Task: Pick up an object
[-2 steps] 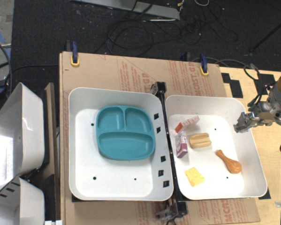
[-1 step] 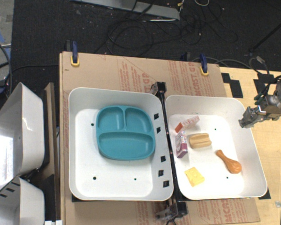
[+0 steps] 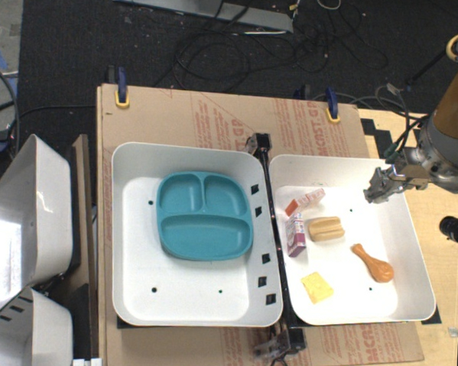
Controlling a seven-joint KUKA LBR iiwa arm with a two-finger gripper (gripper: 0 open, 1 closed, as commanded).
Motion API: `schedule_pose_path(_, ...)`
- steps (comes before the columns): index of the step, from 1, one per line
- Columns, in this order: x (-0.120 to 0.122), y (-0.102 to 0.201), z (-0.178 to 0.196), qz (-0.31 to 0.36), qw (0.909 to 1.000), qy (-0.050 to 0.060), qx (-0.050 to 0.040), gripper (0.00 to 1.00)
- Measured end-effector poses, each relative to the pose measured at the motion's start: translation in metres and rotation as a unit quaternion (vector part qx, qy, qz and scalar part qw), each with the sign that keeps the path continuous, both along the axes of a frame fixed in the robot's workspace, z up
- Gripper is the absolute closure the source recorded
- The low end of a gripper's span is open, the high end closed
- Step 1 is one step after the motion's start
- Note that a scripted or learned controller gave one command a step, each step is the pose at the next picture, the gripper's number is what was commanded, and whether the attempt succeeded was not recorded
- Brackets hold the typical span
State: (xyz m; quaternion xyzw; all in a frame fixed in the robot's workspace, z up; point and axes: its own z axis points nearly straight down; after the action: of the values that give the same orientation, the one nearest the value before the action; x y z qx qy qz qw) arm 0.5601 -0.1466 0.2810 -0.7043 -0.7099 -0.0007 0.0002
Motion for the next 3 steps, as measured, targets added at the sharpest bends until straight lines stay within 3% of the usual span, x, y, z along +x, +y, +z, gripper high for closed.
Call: schedule_pose_path(3,0.011,0.163,-0.035,0.0,1.0,0.001,-0.0001,1.0)
